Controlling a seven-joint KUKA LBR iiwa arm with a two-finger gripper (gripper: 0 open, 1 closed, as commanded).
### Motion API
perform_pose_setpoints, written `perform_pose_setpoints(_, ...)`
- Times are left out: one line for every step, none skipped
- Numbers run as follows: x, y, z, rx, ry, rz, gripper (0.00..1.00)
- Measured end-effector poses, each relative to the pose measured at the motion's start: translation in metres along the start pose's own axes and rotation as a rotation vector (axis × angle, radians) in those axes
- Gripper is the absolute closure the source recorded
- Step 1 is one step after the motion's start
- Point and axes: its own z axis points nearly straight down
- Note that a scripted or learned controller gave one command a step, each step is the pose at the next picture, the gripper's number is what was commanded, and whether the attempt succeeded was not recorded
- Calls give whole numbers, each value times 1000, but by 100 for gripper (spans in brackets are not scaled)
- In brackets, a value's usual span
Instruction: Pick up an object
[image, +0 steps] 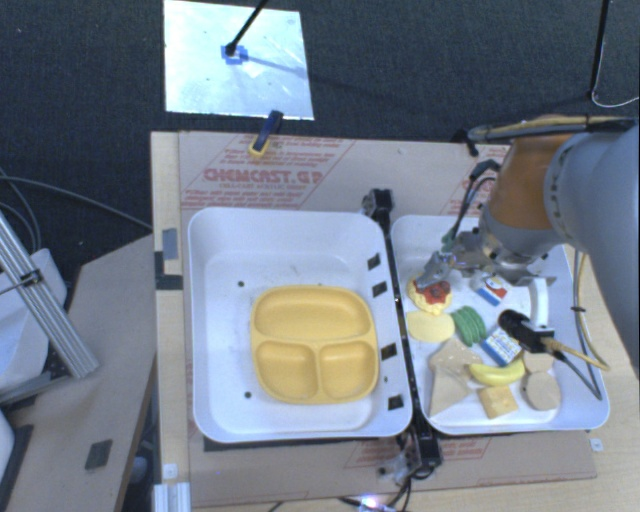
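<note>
The right bin (590, 405) holds a heap of toy food. My gripper (437, 271) hangs low over the bin's left side, right above a yellow piece with a red top (432, 295). Below that piece lie a pale yellow disc (430, 327) and a green ribbed piece (467, 324). A blue and white box (499, 347), a banana (497, 373), a beige wedge (450, 372), a tan cube (497, 401) and a tan round piece (542, 391) lie toward the front. I see nothing between the gripper and the pieces below it that shows a hold.
The left bin (215, 300) holds a yellow divided tray (314, 342). A small white, blue and red packet (490, 291) lies under the wrist. The grey arm (575, 190) covers the right bin's back right. A black divider (395, 320) runs between the bins.
</note>
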Motion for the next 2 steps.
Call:
perform_pose_setpoints(-11, 14, 30, -3, 3, -2, 0)
perform_pose_setpoints(-10, 17, 15, -17, 2, -5, 100)
